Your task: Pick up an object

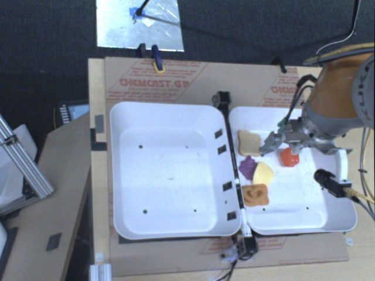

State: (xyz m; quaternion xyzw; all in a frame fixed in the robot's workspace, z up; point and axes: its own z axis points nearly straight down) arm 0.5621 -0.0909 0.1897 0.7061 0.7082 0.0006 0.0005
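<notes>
Five small objects crowd the right bin (328,218): tan slice (248,142), purple piece (248,167), yellow piece (263,172), brown pretzel (255,195), red piece (289,157). The end effector (280,140) hovers between slice and red piece, seemingly choosing; its state cannot be told.

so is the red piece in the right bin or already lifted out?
In. The red piece lies on the floor of the right bin, just below the gripper. Whether the gripper touches it, cannot tell.
</notes>
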